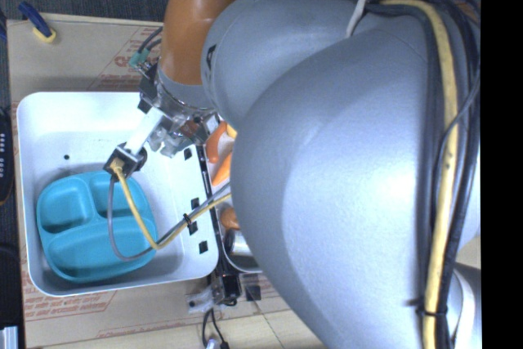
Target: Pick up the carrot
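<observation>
My arm [351, 159] leans low over the bins, reaching for the carrot [217, 149] (half hidden). Pincer [167, 131]: I cannot tell.

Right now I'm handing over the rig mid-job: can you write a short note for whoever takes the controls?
Gripper: hangs low over the dividing wall between the two shallow white bins; the finger state can't be read from this view.
Carrot: an orange thing shows beside the grey arm, right of the divider, mostly hidden; probably the carrot.
Blue compartment tray: lies in the left bin.
Done: no grasp visible.
Left: confirm the carrot, grasp, lift.
</observation>
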